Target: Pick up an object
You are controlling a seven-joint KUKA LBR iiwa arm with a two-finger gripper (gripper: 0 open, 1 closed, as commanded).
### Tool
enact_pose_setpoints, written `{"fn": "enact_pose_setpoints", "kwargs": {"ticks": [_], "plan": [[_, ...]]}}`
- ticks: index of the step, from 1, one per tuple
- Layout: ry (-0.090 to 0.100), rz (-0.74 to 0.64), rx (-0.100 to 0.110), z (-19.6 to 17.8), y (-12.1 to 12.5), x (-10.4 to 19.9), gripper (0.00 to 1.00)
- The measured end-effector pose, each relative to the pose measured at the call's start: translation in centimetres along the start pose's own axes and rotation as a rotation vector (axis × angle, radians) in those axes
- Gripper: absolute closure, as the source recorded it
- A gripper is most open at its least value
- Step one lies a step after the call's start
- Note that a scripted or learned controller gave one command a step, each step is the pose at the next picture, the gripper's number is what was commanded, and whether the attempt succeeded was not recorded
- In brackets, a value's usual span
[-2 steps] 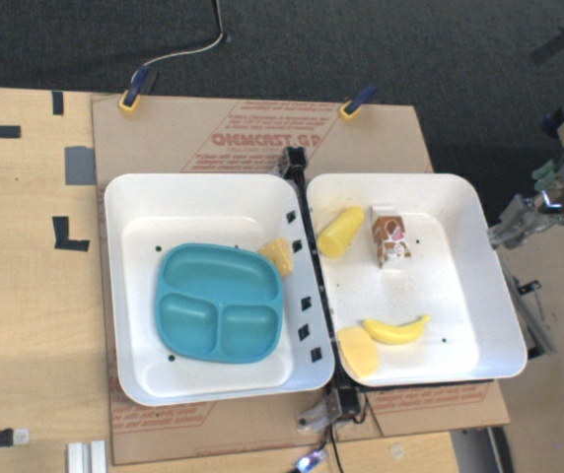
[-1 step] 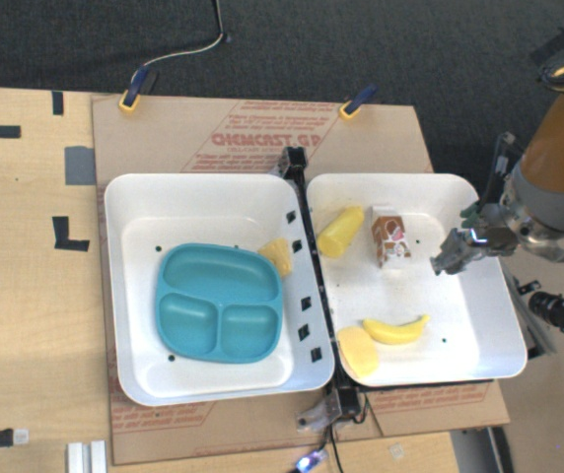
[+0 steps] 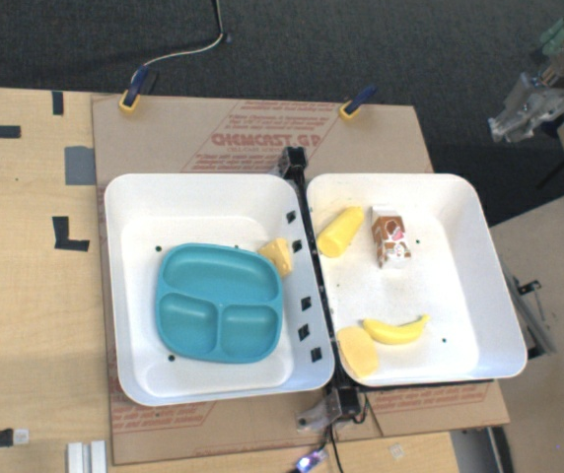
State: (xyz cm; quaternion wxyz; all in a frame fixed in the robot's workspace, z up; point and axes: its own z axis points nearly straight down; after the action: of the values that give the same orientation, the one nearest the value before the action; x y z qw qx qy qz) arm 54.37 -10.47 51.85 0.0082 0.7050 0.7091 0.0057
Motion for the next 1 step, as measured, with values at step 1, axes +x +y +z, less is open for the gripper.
{"fn": "enact_pose_setpoints", "kwargs": {"ticks": [1], "plan": [[0.005, 0.015, 0.029, 9.7, -6.6, -7.35, 1.0]]}}
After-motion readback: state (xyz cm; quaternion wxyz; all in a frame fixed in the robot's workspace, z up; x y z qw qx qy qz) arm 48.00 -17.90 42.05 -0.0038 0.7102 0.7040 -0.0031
